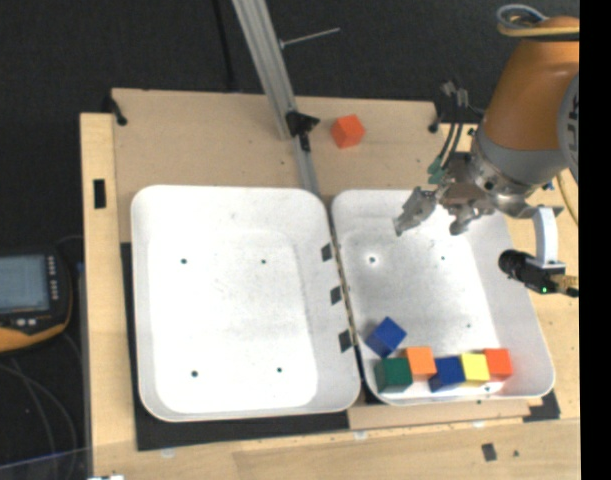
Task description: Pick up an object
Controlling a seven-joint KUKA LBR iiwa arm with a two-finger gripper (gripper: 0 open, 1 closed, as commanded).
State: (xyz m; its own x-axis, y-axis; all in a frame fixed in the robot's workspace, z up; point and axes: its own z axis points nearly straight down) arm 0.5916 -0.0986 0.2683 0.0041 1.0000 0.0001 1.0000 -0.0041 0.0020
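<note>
Along the near edge of the right bin sit 6 small blocks: a green block toward the near-left corner, an orange block touching it, then a blue block, a yellow block and a red-orange block running toward the near-right corner, each just beside its neighbour. A second, tilted blue cube lies a little farther in, just behind the green block and apart from the bin's left wall. To the left, the left bin lies side by side with the right one on the counter. Farther back, over the far part of the right bin, the gripper hangs with its 2 fingers spread apart and nothing between them, well apart from the row of blocks. Its grey arm with the orange band reaches in from the right. Beyond both bins, on the bare counter near its far edge, rests 1 lone orange cube, just beside the foot of a slanting metal rail that rises from the counter.
</note>
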